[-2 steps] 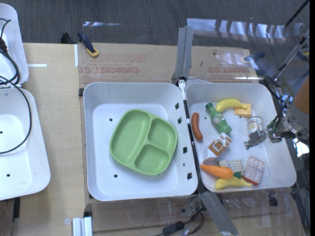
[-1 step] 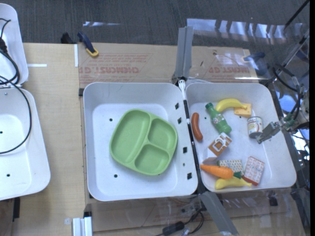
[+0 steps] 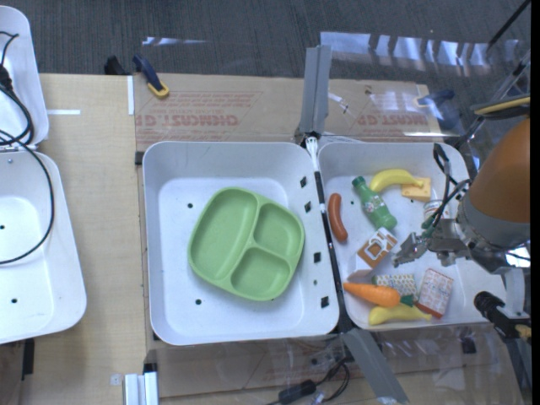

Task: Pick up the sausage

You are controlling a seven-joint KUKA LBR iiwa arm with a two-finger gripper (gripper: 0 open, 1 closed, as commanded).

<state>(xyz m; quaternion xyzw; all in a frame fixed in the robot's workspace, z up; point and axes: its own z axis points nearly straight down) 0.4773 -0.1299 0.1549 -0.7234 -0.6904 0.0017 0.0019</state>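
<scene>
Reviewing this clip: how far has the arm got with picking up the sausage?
Nothing looks done yet. The sausage lies flat on the floor of the right bin, near its left wall, untouched. In hand: the gripper hangs low over the same bin, to the right of the sausage, above the orange box and the carrot. Left: move across to the sausage, close on it and lift.

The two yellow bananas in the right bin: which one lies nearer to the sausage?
The lower banana, beside the carrot at the bin's near edge, is about as far; the upper banana, by the green bottle, seems slightly nearer the sausage.
</scene>
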